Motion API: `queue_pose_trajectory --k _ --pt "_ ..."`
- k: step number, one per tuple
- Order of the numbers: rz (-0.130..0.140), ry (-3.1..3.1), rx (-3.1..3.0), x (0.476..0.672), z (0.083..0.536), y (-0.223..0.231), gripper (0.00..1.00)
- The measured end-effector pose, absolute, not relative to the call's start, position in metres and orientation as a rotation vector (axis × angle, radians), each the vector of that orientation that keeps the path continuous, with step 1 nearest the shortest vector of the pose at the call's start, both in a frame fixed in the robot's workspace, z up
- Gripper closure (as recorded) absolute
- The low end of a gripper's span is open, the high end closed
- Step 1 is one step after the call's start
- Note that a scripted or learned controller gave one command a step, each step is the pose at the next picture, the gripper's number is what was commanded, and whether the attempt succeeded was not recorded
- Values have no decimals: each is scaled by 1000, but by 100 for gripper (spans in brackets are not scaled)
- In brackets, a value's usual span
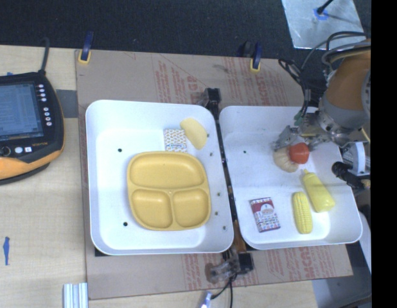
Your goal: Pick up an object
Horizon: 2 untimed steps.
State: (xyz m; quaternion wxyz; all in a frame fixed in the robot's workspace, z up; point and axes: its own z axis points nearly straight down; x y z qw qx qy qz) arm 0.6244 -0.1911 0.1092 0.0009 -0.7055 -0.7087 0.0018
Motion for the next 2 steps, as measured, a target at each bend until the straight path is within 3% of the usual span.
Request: queue_pose_trajectory --k 1,2 --pt "1 -2227 -2216 657 213 -212 0" --pt "-3 -2228 -2221 605 97 -213 0"
